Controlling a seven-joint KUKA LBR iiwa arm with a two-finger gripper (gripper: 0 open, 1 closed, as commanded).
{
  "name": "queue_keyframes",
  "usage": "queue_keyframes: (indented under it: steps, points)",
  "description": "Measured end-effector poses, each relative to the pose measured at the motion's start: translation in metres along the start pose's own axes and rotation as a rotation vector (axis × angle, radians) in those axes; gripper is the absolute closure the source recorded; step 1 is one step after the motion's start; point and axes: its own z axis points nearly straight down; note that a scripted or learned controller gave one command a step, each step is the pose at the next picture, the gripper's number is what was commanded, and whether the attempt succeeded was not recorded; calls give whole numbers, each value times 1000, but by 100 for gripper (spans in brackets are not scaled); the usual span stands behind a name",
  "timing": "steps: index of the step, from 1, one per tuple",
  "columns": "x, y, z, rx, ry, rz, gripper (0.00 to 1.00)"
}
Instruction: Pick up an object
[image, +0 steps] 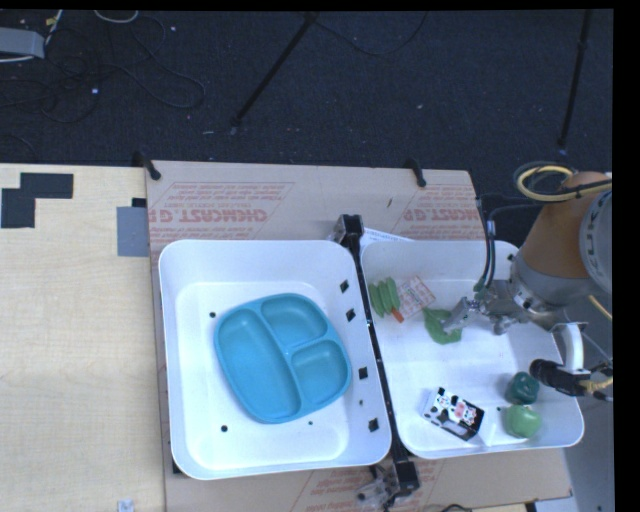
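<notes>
In the right bin (455, 390) the hand (462, 318) touches a green object (440, 327) at its tip, though I cannot tell its grip state.

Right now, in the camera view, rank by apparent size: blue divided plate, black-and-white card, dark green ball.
1. blue divided plate, clearly largest
2. black-and-white card
3. dark green ball, smallest, though not far behind the card

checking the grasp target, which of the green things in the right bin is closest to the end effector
The green piece mid-bin, right at the end effector. The green packet lies further left by the divider; the dark green ball and light green ball sit near the bin's front corner.
</notes>
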Motion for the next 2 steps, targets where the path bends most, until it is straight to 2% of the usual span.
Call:
queue_keyframes:
  steps: [1,2]
  points:
    - [-1,0,-12,-1,-1,1,100]
    - [-9,2,-59,-3,-2,3,100]
